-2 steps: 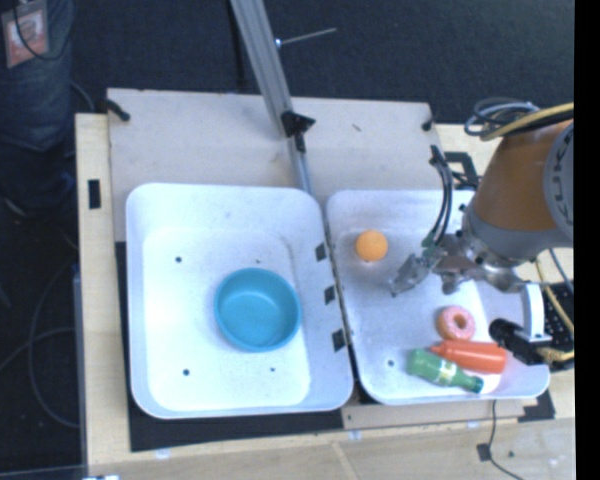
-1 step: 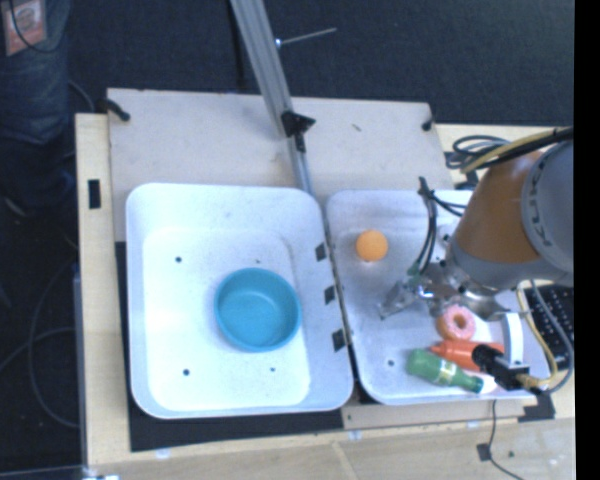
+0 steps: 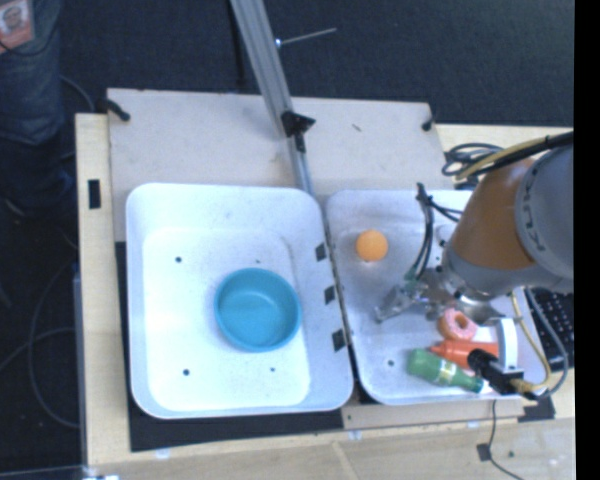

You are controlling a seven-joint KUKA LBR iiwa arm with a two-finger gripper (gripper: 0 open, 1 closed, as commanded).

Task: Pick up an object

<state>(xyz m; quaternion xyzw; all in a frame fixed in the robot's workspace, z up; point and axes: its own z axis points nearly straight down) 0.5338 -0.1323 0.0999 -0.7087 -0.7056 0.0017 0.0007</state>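
We find the arm (image 3: pixel 510 223) uppermost, reaching over the right bin (image 3: pixel 380 218) from the right. Its hand (image 3: pixel 398 301) hangs low above the bin floor; we cannot tell how it is set. In this bin lie an orange ball (image 3: pixel 371 246), a pink ring (image 3: pixel 456 324), an orange piece (image 3: pixel 467 350) and a green bottle (image 3: pixel 442 369). The left bin (image 3: pixel 160 218) holds a blue bowl (image 3: pixel 257 309). Both rest on the surface (image 3: pixel 200 133).

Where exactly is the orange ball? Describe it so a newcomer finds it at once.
Start at the right-hand white bin, the one the grey and orange arm reaches into. The orange ball lies in its far half, near the wall shared with the left bin. It lies alone, round and plain orange, apart from the cluster of toys at the near right corner.
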